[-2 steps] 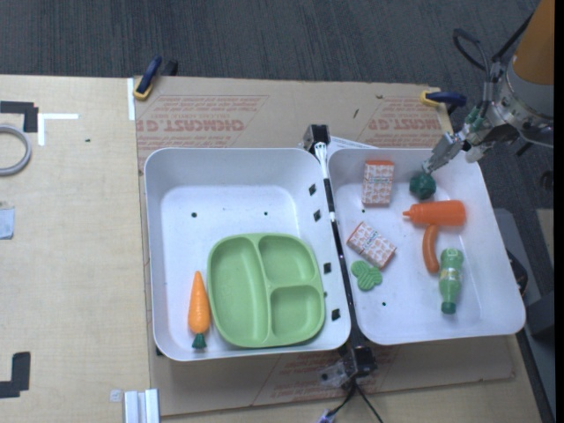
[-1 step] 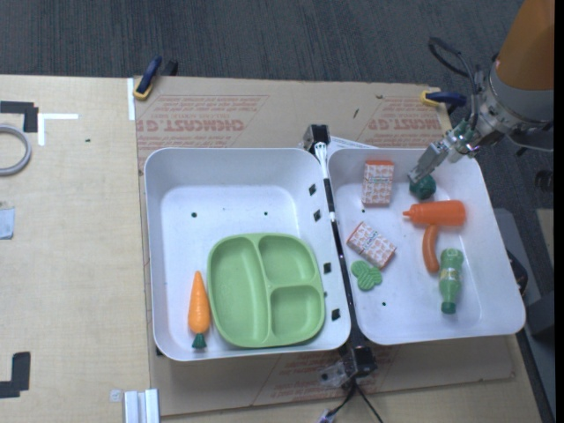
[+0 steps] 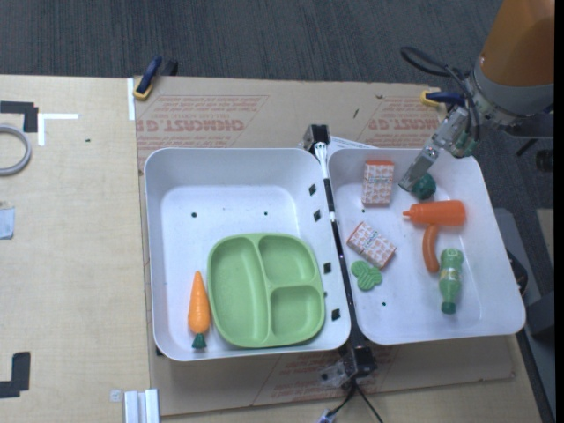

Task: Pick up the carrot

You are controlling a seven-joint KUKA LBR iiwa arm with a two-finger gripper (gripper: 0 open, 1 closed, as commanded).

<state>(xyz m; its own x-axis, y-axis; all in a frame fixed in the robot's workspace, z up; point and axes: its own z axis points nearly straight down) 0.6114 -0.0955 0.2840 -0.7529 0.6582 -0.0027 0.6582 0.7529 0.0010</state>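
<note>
Carrot [image 3: 199,304] position: front-left corner of the left bin [image 3: 167,201], lying lengthwise with its green top toward the front wall, just beside the left edge of the green divided plate [image 3: 264,289].

Right bin [image 3: 493,320] contents, left to right — a green leaf-shaped piece [image 3: 367,276], two patterned cartons [image 3: 371,244] [image 3: 378,183], an orange bottle [image 3: 437,213], an orange sausage-shaped piece [image 3: 429,249] and a green bottle [image 3: 450,279].

Gripper [image 3: 414,181] position: over the rear of the right bin, well apart from the carrot, beside a small dark green object [image 3: 426,185]. Finger state cannot be determined — nothing is visibly held.
</note>
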